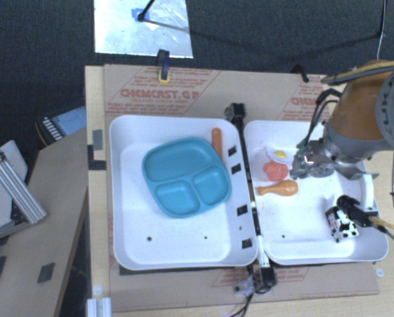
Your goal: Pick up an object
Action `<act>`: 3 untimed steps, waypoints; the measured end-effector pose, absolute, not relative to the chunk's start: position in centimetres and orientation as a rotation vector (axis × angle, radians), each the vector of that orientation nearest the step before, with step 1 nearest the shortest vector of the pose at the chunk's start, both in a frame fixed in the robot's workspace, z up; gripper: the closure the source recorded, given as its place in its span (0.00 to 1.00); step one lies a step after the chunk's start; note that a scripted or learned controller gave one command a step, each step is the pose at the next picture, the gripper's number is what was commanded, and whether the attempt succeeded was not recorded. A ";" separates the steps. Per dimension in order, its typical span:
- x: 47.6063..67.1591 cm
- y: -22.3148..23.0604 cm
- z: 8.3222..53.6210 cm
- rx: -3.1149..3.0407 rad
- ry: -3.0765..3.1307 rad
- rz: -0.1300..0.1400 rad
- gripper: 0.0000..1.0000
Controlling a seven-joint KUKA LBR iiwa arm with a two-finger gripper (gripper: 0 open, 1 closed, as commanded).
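Note:
My gripper [300, 168] is low in the right bin [316, 246], near its back middle. Just to its left lies a red-pink rounded toy [274, 171], close to the gripper or touching it. A fried-egg toy [278, 154] sits behind the red piece. In front of it lies an orange drumstick-shaped toy [278, 189], pointing left. I see nothing lifted off the bin floor.
The left bin [134, 240] holds a blue divided plate [186, 176] and a thin orange stick-shaped toy [217, 141] at the plate's back right. A black-clipped divider [245, 177] runs between the bins. The arm [362, 121] comes in from the right.

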State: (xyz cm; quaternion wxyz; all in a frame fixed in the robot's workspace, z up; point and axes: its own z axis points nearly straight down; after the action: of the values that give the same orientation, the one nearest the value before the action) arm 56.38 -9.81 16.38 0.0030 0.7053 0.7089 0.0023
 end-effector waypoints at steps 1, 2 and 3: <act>57.0 -9.4 20.9 2.214 2.223 0.005 1.00; 57.1 -9.4 23.8 2.214 2.224 0.005 1.00; 55.3 -4.9 23.9 2.212 2.231 0.003 1.00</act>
State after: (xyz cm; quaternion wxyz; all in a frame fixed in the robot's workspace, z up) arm 55.30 -4.87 23.86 -0.0001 0.7040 0.7102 0.0009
